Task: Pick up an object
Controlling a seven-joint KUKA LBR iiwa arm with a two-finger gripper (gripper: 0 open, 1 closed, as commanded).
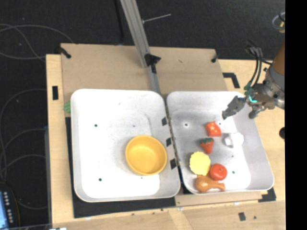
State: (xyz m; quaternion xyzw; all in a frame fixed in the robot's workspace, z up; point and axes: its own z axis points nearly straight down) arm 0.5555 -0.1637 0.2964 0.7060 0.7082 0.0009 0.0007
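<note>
Light brown wooden bench (120, 68) bearing two shallow white plastic bins side by side. In the left white bin (103, 114), toward its near right part, a round yellow plastic bowl (146, 155), upright, mouth up. Between the bins, a slanted grey metal post (136, 28) running up and away. In the right white bin (192, 107), a cluster of small toy foods: a red wedge-shaped piece (213, 129) near the middle; just below it a small red strawberry with a green top (207, 144); nearer still a pale yellow ruffled round piece (200, 163), touching or almost touching a round red tomato-like ball (218, 171) on its right; along the near wall an orange-brown drumstick-shaped piece (208, 184), just under those two. Right of the red wedge, a small white blocky piece (231, 139), hard to tell against the bin. Above the bin's far right part, the two-finger tool (245, 106), fingers spread apart, nothing between them, apart from every toy, the red wedge nearest.
</note>
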